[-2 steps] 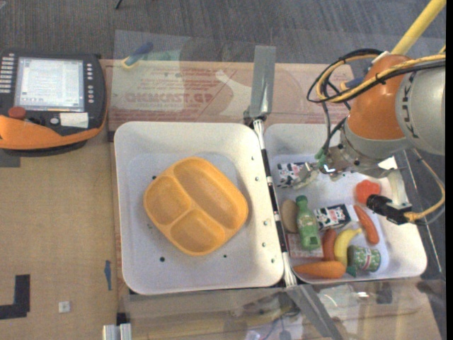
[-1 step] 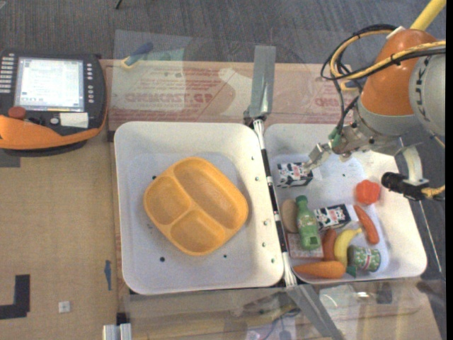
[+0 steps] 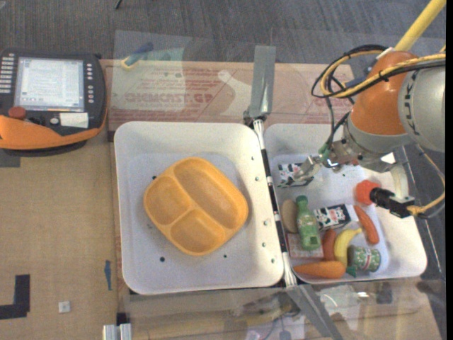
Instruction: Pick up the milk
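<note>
In the right bin (image 3: 417, 257), near its upper left corner, the gripper (image 3: 308, 170) is hovering low over a small carton with black and white markings, the milk (image 3: 289, 175). The fingers are reaching toward the carton's right end, but it is too small and blurred here to tell whether they are spread or closed, or whether they are touching it. The milk is lying just beside the bin's left wall, apart from the other items. Below it a green bottle (image 3: 306, 223) is lying next to a dark box (image 3: 331, 217). Further down, a carrot (image 3: 320, 268), a banana (image 3: 343, 244), a can (image 3: 364, 258) and a sausage (image 3: 367, 222) are crowding the lower part of the bin. In the left bin (image 3: 131, 190) a yellow tray (image 3: 195, 205) with three compartments is sitting near the middle.
</note>
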Controlling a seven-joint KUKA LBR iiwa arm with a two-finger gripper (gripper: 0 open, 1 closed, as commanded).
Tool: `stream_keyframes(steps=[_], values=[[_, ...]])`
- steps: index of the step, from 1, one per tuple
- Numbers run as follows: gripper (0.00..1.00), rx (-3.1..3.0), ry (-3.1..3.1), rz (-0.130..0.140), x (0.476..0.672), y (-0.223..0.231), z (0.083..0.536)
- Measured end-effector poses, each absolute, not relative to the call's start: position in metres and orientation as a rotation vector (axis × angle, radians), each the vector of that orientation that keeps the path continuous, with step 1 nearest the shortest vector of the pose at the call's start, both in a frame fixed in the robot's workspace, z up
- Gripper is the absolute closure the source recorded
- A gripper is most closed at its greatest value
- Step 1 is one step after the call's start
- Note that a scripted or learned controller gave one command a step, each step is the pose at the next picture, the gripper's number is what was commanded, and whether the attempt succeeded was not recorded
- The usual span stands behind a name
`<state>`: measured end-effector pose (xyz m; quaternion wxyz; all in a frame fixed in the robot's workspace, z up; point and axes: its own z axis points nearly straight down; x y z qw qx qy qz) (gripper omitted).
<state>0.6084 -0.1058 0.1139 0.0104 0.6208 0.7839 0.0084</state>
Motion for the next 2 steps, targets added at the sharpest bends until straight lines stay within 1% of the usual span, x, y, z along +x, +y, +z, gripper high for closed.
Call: stream_keyframes(steps=[1, 2], values=[[1.00, 1.936, 2.442, 0.032, 0.610, -0.106, 0.126], [1.00, 1.624, 2.666, 0.008, 0.596, -0.108, 0.121]])
